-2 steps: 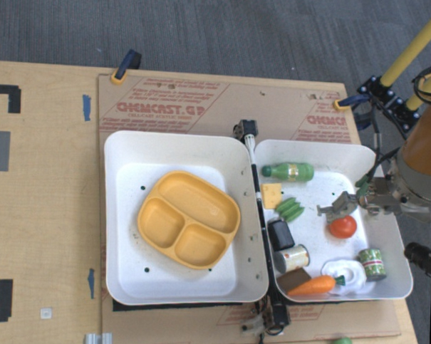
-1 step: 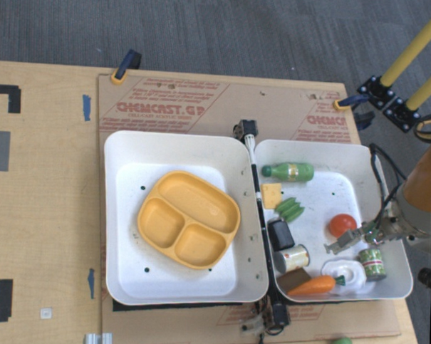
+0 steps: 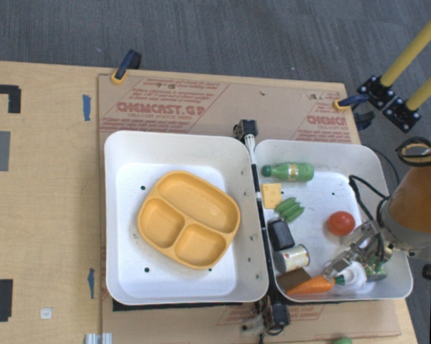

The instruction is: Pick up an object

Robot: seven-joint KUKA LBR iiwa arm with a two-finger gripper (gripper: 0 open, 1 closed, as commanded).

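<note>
My gripper [image 3: 346, 260] hangs low over the front right part of the right bin [image 3: 387, 168], reaching in from the right under the orange band of the arm [image 3: 414, 201]. Just beneath its tip lies a small white and green object [image 3: 355, 276], partly hidden by it. An orange carrot [image 3: 312, 285] lies to the left of the tip, against the bin's front wall. A red tomato [image 3: 341, 223] sits just behind the gripper. Nothing is visibly lifted off the bin floor.
The right bin also holds a green bottle [image 3: 288, 171], a yellow block [image 3: 271, 195], a green pea pod [image 3: 290, 209], a black object [image 3: 280, 234], a small can [image 3: 291, 259] and a brown piece [image 3: 293, 278]. A yellow divided plate [image 3: 188, 219] lies in the left bin [image 3: 121, 199].
</note>
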